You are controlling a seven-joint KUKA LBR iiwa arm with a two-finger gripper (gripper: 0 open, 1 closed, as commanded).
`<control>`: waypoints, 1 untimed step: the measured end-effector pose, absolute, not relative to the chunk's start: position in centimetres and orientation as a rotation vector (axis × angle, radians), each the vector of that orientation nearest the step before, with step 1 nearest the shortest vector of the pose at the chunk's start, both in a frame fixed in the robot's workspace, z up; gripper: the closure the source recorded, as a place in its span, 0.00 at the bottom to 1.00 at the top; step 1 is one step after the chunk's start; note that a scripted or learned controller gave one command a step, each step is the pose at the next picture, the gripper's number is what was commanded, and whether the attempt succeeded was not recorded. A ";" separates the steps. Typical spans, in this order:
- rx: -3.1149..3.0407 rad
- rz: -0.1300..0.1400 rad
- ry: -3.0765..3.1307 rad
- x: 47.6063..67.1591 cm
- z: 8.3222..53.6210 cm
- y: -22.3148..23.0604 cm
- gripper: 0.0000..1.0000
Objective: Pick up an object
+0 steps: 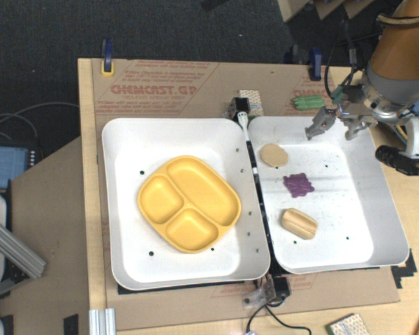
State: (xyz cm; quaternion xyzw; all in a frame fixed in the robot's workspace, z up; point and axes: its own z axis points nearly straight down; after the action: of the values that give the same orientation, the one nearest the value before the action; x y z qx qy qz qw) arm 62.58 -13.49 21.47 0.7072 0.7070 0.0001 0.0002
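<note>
Camera view gives me both bins from above. The pincer (341,124) hangs over the far edge of the right bin (377,208), near its far right corner, and I read its two fingers as spread apart with nothing between them. Three things lie in that bin. A round tan disc (273,155), flat and biscuit-like, sits near the far left corner, close to the wall shared with the other bin. Just nearer to me is a purple piece (298,184), flat with a lumpy, ragged outline. Nearer still lies a tan roll (299,223), stubby and rounded like a small bread loaf, lying on its side at a slant. All three are apart from each other and well apart from the pincer. The left bin (122,194) holds a yellow tray (188,202) with three compartments, resting about mid-bin. A green thing (307,102) lies on the desk beyond the right bin's far edge.
</note>
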 end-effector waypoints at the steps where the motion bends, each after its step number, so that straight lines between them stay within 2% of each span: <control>1: 2.228 0.000 2.221 57.4 8.0 -13.3 0.00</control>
State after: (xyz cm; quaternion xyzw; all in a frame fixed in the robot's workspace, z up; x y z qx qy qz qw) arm 57.35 -13.32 8.04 0.7081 0.7061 -0.0001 -0.0023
